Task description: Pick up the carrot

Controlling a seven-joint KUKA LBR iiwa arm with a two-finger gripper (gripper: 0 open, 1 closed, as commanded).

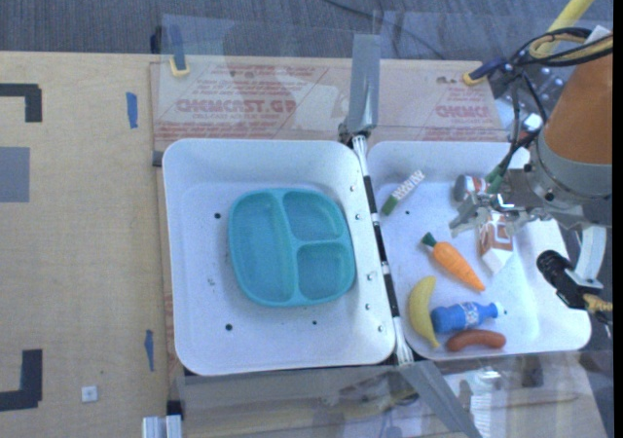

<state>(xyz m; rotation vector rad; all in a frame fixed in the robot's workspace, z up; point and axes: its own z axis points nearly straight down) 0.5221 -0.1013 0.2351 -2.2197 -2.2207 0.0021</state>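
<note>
1. Spanning the scene, the counter [78, 261] is pale wood and carries two shallow white bins side by side.
2. Next in size, the left bin [195, 173] holds a teal divided plate [292, 246] with three compartments.
3. Beside it, the right bin [555, 324] holds the small items, and the arm [584, 134] reaches over its far right part.
4. At the arm's end, the hand [479, 207] hovers over the upper middle of the right bin; whether it is spread or closed I cannot tell, and nothing shows gripped in it.
5. Just beside the hand lies a small red-and-white carton [496, 237].
6. Below and left of the hand, apart from it, the carrot [456, 263] lies flat and slanted, green top up-left, tip down-right.
7. Near the carrot's tip sit a banana [421, 308], a blue bottle [463, 315] and a sausage [475, 340].
8. Judging by its look, the carrot is a light, stiff, smooth toy; taking it across the thick middle, square to its length, seems safest against slipping.
</note>
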